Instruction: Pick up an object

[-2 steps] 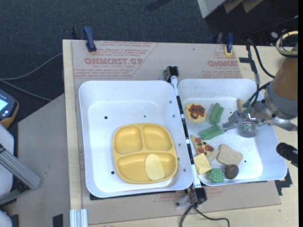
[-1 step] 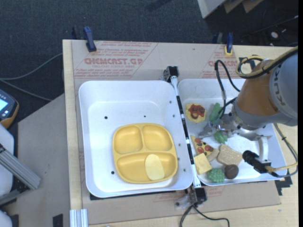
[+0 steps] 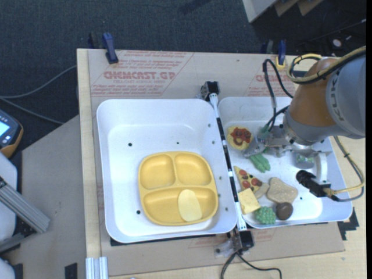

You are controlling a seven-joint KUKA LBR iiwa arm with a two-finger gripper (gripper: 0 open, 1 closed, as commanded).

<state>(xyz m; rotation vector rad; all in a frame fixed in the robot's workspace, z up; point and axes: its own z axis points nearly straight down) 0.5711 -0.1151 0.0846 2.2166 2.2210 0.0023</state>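
The right bin (image 3: 325, 211) holds toy food: a round red-and-yellow piece (image 3: 239, 136), a green vegetable (image 3: 260, 162), a pizza slice (image 3: 249, 179), a yellow cheese block (image 3: 250, 201), a tan bread piece (image 3: 282, 189), a green broccoli (image 3: 266, 215) and a brown ball (image 3: 284, 210). My gripper (image 3: 263, 148) hangs low over the upper middle of this bin, just above the green vegetable and right of the round piece. The grey arm with its orange band (image 3: 311, 106) hides the back right part of the bin.
The left bin (image 3: 116, 156) holds a yellow divided plate (image 3: 156, 172) with a pale round slice (image 3: 189, 205) in its front compartment. A black divider clip (image 3: 210, 89) sits between the bins. Cables (image 3: 273, 80) loop behind the arm.
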